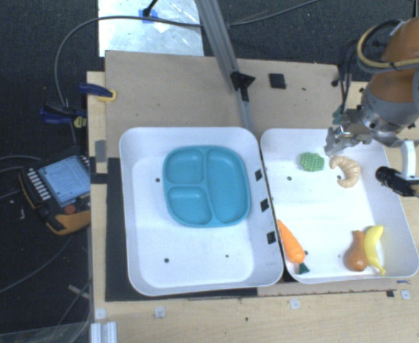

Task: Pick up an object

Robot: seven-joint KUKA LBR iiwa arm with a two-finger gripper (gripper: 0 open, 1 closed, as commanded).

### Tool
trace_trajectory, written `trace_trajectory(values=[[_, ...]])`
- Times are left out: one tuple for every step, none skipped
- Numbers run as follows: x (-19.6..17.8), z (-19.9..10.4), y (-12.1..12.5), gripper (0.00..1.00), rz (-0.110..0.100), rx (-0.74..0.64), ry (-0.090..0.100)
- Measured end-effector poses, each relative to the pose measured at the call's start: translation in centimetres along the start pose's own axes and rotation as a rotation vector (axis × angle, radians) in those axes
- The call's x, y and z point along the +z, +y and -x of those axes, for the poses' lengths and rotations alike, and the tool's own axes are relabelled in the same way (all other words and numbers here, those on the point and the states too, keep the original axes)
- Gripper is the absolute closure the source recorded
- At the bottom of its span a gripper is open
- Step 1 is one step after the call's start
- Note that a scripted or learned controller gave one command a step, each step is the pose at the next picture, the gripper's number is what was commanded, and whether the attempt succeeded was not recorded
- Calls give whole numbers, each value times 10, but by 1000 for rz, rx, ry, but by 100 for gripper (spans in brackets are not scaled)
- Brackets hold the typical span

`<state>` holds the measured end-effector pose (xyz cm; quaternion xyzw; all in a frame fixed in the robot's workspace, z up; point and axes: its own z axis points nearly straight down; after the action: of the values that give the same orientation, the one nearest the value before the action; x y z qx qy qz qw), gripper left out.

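My gripper [336, 146] hangs over the back of the right bin [324, 206], just above a tan croissant [347, 171] and right of a small green bumpy ball [311, 162]. Nothing shows between its fingertips. An orange carrot [291, 243] lies against the right bin's left wall near the front. A yellow banana [374, 247] and a brown pear-shaped piece [356, 253] rest together in the front right corner.
The left bin [145, 227] holds a blue divided plate [206, 185]. A grey pole [220, 41] slants across the bench behind the bins. Tools and a handheld device [59, 191] lie off the bench to the left.
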<state>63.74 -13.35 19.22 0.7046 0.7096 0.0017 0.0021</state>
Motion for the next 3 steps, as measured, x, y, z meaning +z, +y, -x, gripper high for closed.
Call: trace_trajectory(values=[[-45, 0, -2, 100, 1, -1, -1], [-54, -52, -15, 100, -4, -2, 2], [-55, -105, -15, 100, -3, -3, 2]])
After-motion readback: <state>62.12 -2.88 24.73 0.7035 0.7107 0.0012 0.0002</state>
